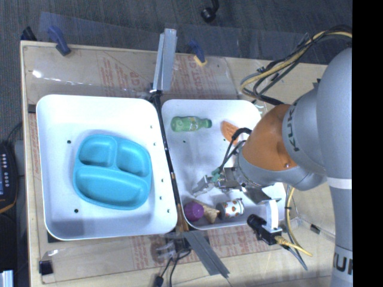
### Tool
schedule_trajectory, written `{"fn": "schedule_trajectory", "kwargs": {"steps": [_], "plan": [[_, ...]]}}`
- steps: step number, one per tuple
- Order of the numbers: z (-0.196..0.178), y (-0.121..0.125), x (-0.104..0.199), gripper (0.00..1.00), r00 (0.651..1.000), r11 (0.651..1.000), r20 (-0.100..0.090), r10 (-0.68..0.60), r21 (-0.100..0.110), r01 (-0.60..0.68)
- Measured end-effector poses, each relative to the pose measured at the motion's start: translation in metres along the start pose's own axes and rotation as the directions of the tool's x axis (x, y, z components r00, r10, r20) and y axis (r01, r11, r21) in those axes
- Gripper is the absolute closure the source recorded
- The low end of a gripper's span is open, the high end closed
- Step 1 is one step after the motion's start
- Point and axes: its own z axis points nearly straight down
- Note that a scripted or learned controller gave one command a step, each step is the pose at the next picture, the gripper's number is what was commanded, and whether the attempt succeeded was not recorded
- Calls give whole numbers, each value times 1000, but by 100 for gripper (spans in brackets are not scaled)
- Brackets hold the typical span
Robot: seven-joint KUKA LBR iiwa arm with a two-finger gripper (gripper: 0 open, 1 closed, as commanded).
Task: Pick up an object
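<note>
Gripper low in right bin, grip impossible to judge, above purple ball; green bottle well apart.

grey arm reaches in from right, wrist bent low, pincer pointing left.

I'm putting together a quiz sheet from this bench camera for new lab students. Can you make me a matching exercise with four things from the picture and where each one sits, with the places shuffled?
Things:
1. blue divided tray
2. green bottle
3. purple object
4. orange object

Places:
A. near corner of the right bin, close to the wall between the bins
B. middle of the left bin
C. far end of the right bin, lying on its side
D. far part of the right bin, at the edge of the arm's orange band

Pairs: 1-B, 2-C, 3-A, 4-D
</note>
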Motion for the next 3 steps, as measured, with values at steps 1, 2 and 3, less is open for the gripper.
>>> {"fn": "schedule_trajectory", "kwargs": {"steps": [1,2,3], "plan": [[1,-6,17,0,1000,1000,-1,0,3,0],[1,-6,20,0,1000,1000,-2,1,3,-1],[0,-5,10,0,1000,1000,-1,2,0,-2]]}}
